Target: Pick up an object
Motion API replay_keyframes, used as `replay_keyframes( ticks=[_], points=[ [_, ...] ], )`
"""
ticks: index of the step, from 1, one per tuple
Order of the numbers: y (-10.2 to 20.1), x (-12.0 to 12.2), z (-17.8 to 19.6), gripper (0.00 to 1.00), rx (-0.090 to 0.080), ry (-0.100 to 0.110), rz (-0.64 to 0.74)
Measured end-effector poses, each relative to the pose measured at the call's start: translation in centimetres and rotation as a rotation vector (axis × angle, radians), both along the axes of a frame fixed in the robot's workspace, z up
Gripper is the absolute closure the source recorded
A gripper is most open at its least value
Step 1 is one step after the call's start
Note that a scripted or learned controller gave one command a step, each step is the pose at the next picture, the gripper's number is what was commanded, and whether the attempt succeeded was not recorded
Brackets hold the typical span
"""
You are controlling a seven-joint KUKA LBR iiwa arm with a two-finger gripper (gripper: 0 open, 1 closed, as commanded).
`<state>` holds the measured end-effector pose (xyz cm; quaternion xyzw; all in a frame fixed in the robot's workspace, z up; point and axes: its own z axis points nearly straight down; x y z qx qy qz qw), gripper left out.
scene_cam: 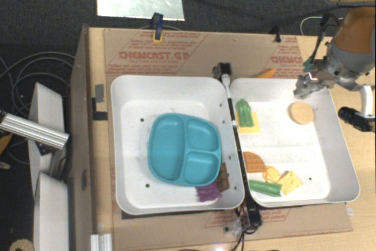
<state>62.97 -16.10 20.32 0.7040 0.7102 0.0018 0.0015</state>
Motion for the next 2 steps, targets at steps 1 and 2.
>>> replay_keyframes(
  ticks=[1, 2],
  points=[
    [-0.3, -0.1, -0.1, 0.0, -0.001, 0.001, -0.004],
    [-4.9, -0.2, -2.1, 0.0, -0.003, 0.002, -0.011]
  ],
)
